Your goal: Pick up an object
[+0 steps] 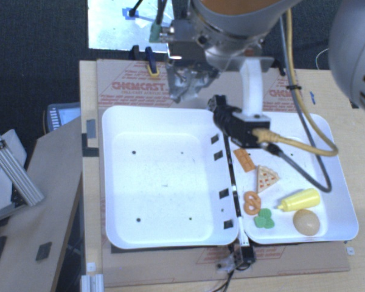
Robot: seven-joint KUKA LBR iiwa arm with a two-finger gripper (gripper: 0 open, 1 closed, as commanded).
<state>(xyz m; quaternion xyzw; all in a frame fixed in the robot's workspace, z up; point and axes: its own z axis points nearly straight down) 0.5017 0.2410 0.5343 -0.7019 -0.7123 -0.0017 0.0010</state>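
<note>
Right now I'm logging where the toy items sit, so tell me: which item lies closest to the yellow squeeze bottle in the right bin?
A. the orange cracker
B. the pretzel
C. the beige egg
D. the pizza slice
C: the beige egg lies just below the yellow squeeze bottle, nearly touching it near the right bin's front corner, while the pretzel, pizza slice and orange cracker sit farther left.

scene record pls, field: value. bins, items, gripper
left bin: white, no items seen
right bin: white, holds the items
items: orange block, pizza slice, pretzel, green piece, yellow bottle, tan egg
gripper: above the left bin's far edge, nothing seen held
yellow cable: drapes across right bin
</note>
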